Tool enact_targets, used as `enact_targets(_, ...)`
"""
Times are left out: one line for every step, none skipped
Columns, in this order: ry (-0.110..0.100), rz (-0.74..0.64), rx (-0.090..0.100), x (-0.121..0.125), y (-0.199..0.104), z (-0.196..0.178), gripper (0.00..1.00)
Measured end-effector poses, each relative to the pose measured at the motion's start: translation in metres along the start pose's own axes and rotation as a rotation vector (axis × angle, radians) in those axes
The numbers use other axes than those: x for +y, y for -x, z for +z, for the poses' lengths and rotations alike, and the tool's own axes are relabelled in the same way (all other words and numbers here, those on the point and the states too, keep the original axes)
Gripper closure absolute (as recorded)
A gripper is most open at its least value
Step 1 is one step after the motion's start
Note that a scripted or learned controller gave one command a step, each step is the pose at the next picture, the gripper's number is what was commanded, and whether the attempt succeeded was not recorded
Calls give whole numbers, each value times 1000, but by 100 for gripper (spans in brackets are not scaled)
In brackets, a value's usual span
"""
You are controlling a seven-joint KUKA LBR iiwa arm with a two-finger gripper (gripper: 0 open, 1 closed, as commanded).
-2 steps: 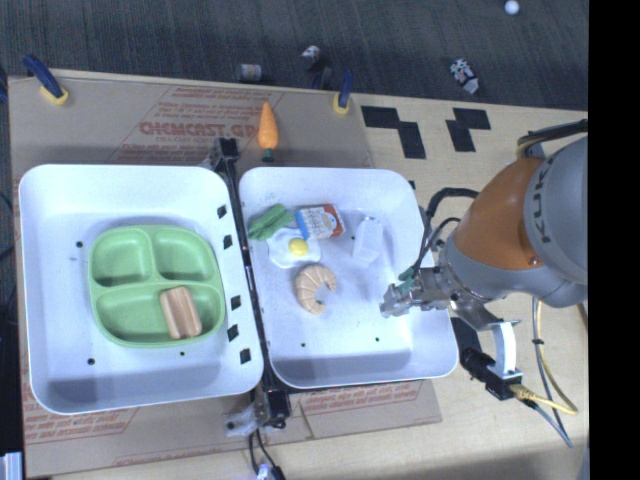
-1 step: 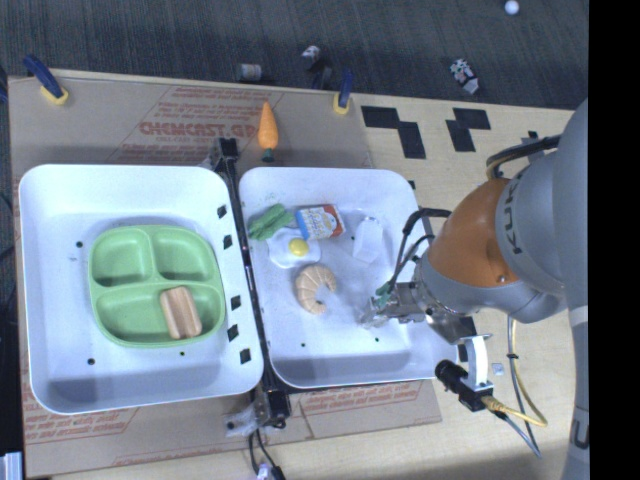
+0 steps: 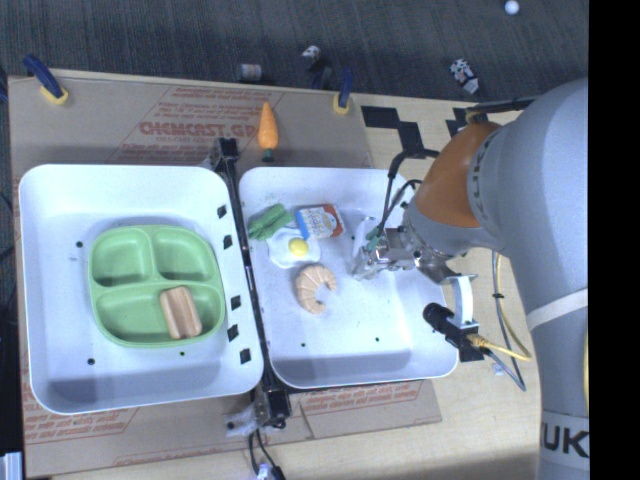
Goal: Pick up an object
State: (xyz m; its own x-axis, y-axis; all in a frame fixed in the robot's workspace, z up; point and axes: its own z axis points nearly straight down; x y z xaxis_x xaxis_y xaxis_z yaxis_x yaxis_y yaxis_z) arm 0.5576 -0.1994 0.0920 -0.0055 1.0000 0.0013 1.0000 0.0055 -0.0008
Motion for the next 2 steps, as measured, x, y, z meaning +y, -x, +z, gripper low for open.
enact_targets(0,1,0,-81,5,-58,100)
enact_targets(3,0,-2,-58,12,-136,100)
